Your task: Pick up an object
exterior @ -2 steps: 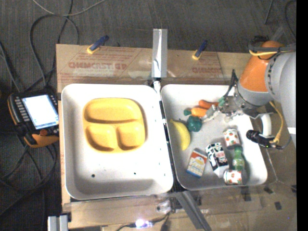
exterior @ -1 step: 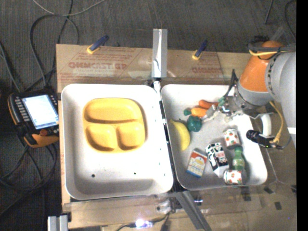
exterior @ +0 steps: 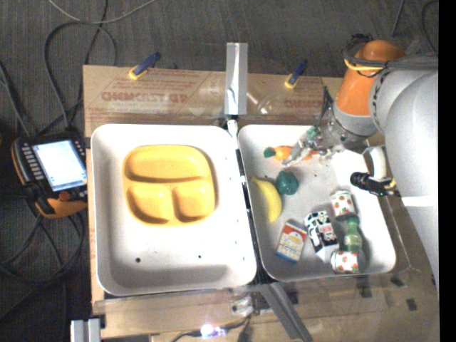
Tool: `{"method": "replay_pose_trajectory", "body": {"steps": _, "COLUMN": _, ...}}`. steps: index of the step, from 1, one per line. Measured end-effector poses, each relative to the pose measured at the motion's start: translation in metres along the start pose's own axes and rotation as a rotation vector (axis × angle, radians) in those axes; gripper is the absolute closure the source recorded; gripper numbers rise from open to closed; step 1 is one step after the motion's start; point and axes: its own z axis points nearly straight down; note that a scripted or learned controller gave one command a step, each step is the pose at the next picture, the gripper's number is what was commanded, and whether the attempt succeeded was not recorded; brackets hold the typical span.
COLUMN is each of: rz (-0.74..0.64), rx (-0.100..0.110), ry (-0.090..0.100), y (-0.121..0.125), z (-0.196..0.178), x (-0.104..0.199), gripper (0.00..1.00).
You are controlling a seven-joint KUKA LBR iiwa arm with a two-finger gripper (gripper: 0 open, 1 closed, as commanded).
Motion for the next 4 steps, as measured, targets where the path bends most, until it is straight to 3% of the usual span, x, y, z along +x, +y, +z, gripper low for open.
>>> {"method": "replay_pose_trajectory", "body": {"steps": 1, "rz": -0.006, "rx": 0.014, "ry": 0.004, "y": -0.001, "z": -0.005, "x": 0.001, "gripper": 1.00}}
{"method": "replay_pose_trajectory", "body": {"steps": 2, "rz": -0.006, "rx": 0.011, "ry": 0.001, "y": 0.000, "z": -0.006, "x": 0.001, "gripper": 0.00}}
{"method": "replay_pose_trajectory", "body": {"steps": 3, "rz": -0.010, "rx": 0.020, "ry": 0.000, "y": -0.002, "z": -0.011, "x": 0.001, "gripper": 1.00}}
{"method": "replay_pose_trajectory", "body": {"steps": 4, "rz": -0.063, "rx": -0.014, "ry": 0.004, "y": 0.003, "z": -0.075, "x": 0.005, "gripper": 1.00}}
